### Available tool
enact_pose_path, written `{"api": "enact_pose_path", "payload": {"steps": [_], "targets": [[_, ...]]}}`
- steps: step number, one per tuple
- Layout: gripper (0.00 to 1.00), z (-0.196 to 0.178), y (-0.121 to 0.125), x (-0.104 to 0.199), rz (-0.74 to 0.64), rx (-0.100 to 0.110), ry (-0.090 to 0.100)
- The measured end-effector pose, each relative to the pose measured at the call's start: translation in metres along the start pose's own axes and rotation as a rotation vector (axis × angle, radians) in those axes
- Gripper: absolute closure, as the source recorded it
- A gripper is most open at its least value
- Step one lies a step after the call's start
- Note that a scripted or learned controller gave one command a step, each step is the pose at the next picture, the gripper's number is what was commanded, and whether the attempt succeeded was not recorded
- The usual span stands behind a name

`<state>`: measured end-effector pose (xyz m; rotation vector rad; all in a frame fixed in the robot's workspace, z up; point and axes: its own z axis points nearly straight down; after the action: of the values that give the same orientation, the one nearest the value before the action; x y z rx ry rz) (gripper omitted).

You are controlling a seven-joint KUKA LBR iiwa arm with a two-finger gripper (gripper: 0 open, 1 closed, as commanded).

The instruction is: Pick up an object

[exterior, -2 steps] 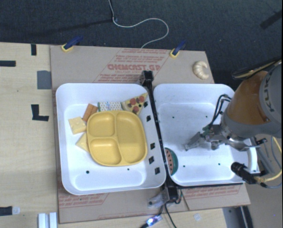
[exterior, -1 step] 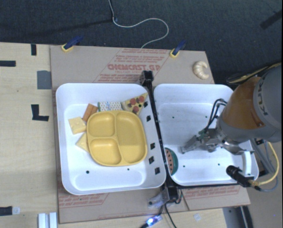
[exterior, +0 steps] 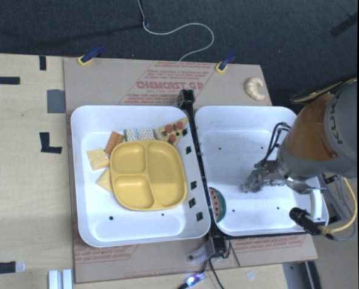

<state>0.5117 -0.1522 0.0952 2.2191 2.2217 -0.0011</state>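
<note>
My gripper (exterior: 251, 184) is low in the right bin (exterior: 240, 122), near the bin's middle, at the end of the grey arm with the orange band (exterior: 309, 134). I see nothing between or under it. A round watermelon-like slice (exterior: 216, 202) lies against the right bin's left wall, a short way left of and below the gripper. In the left bin (exterior: 83, 161) a yellow divided plate (exterior: 148, 174) lies flat. Around the plate's top and left edges are a pale yellow square (exterior: 98, 159), an orange piece (exterior: 113, 141) and a pizza-like slice (exterior: 172, 129).
The bins rest on a cardboard sheet (exterior: 167, 83) held by blue and yellow clips. A beige shell-like object (exterior: 256, 88) lies on the sheet behind the right bin. A black divider strip (exterior: 194, 161) runs between the bins. A white cable (exterior: 179, 35) loops at the back.
</note>
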Motion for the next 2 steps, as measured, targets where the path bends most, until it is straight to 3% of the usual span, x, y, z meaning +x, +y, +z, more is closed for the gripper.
{"api": "enact_pose_path", "payload": {"steps": [2], "targets": [[1.0,-0.105,0.003,0.006,-0.001,-0.004,0.001]]}}
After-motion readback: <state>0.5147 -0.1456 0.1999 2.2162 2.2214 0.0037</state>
